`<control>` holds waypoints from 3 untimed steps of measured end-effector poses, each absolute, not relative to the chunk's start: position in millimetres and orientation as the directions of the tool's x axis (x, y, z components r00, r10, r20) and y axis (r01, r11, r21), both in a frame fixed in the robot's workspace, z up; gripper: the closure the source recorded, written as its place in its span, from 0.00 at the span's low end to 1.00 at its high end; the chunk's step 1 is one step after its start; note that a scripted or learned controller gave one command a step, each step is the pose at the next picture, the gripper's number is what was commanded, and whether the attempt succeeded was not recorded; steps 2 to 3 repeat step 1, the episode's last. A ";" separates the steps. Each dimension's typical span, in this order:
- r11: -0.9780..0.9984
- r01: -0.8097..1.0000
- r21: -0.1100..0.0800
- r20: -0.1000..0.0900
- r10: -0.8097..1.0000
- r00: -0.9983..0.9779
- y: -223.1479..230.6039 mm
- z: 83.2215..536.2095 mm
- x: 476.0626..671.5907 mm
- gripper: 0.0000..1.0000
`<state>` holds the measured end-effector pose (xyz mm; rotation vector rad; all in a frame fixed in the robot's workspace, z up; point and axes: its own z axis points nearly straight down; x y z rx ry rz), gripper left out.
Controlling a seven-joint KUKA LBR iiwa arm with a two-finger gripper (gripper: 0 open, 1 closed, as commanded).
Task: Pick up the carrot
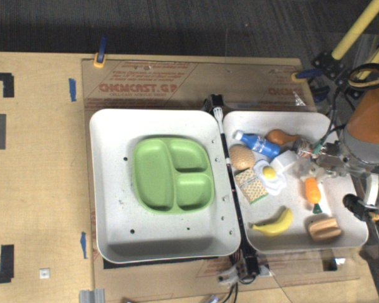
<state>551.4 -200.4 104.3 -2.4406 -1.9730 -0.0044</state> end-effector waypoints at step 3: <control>-0.418 0.909 0.002 0.001 0.909 0.418 -163.5 198.8 538.2 1.00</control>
